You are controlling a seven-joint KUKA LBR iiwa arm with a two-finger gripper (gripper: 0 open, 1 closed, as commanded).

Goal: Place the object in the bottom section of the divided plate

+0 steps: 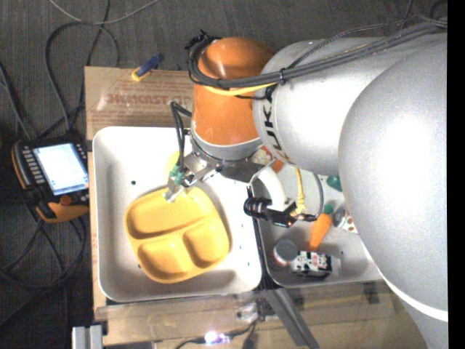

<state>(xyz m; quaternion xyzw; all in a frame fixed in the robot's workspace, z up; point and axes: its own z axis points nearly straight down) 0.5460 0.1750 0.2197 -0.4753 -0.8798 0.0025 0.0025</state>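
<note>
Arm (305,107) over plate's (176,236) upper edge

Robotics lab test cell, seen from above.

Large grey industrial arm with orange band (229,86) reaches over two shallow white plastic bins (105,195) on a tabletop lined with brown cardboard (134,100). Black cables (73,20) trail loose across dark grey carpet floor (43,86). A handheld control pendant with lit screen (54,169) lies left of the bins. Bare metal framing (290,315) below.
</note>
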